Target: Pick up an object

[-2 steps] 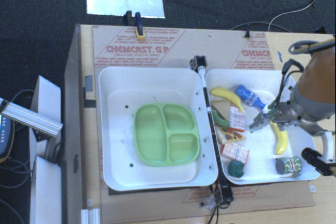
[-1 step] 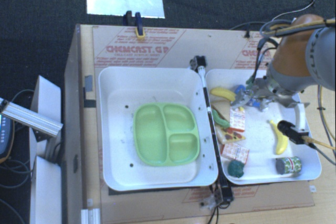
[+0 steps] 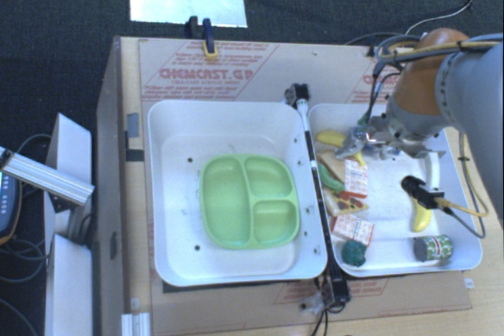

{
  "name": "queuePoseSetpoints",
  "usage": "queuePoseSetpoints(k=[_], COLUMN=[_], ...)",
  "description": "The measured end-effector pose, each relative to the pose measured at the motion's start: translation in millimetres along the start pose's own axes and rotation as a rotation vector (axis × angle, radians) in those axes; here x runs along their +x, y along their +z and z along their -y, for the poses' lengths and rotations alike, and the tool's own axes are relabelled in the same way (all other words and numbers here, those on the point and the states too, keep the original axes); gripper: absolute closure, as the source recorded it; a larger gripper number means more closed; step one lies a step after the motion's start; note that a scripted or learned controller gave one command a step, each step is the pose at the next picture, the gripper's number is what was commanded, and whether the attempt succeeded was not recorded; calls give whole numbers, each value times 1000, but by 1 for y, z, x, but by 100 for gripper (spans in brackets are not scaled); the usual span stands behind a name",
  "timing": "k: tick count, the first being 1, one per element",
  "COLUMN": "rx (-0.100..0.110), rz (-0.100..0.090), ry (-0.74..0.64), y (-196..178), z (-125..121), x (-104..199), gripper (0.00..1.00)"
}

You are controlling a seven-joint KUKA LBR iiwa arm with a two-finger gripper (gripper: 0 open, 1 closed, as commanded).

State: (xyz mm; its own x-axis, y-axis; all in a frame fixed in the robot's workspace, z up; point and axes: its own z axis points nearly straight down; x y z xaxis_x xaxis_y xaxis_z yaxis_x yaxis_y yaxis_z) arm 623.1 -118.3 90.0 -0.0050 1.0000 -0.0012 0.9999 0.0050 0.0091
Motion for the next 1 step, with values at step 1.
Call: queuePoseSetpoints(k=[1], rx=[59], rz=[0], ry=[21], y=[5], z=[-36], x=[10], gripper=[0])
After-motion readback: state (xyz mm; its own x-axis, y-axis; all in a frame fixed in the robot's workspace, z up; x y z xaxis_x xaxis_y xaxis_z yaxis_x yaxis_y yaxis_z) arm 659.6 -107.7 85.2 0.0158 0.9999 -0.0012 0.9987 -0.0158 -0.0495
